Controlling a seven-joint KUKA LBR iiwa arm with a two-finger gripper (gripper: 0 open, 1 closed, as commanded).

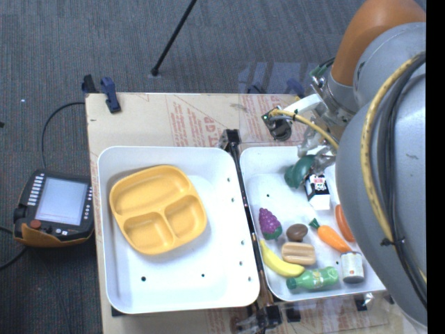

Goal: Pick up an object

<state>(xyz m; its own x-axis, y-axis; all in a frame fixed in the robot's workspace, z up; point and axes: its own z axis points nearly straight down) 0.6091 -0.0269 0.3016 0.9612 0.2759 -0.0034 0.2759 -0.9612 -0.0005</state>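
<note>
Glossy, perhaps plastic, banana

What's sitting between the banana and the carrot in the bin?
In the camera view, a tan bun lies between the banana and the carrot.

Red printed lettering and line markings run across the brown cardboard sheet under the bins, at 12 o'clock from the left bin; the letters lie upside down and slanted, not legible. More red print on the same sheet at 6 o'clock, along the near edge, also unreadable. Small white carton in the right bin carries a dark graphic with a red spot; no words resolvable. Pendant screen at 9 o'clock: glare, nothing readable.
</note>
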